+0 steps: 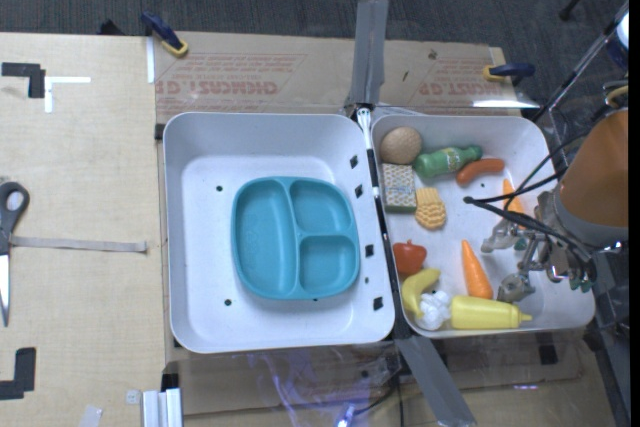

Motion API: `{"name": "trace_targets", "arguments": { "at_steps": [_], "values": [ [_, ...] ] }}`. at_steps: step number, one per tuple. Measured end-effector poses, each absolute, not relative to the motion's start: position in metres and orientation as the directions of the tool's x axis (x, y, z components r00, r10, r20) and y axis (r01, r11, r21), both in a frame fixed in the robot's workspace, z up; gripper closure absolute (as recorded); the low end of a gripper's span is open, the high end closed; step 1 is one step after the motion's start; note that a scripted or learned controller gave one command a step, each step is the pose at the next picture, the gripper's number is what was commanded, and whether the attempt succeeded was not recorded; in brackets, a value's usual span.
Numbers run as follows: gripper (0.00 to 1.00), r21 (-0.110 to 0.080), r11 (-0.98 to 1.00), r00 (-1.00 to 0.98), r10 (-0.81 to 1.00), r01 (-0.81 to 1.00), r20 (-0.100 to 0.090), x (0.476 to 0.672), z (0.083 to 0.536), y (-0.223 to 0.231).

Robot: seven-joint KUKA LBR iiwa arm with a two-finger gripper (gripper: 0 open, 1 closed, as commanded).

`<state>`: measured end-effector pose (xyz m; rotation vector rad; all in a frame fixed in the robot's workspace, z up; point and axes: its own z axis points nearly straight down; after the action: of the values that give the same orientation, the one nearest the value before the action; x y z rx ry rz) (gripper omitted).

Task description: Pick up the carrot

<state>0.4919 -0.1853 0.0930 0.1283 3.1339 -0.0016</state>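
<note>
Camera view: gripper [512, 260] hovering in the right bin [530, 130], just right of the carrot [476, 269].
The approach step looks to be in hand. The carrot lies free on the bin floor, between the tomato [409, 257] and the gripper, above the yellow bottle [485, 314]. Nothing sits between the fingers; their spread I cannot tell. Next it must shift left over the carrot and descend.

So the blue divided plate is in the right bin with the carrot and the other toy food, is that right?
Not quite. The camera view shows the blue divided plate in the left bin, alone. The carrot and the other toy food are in the right bin, where the end effector is.
</note>
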Motion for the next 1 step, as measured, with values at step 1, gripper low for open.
{"name": "trace_targets", "arguments": {
  "at_steps": [1],
  "values": [
    [0.0, 0.001, 0.861, -0.861, 0.509, 0.509, -0.004, 0.4797, 0.0926, -0.1346]
  ]
}}
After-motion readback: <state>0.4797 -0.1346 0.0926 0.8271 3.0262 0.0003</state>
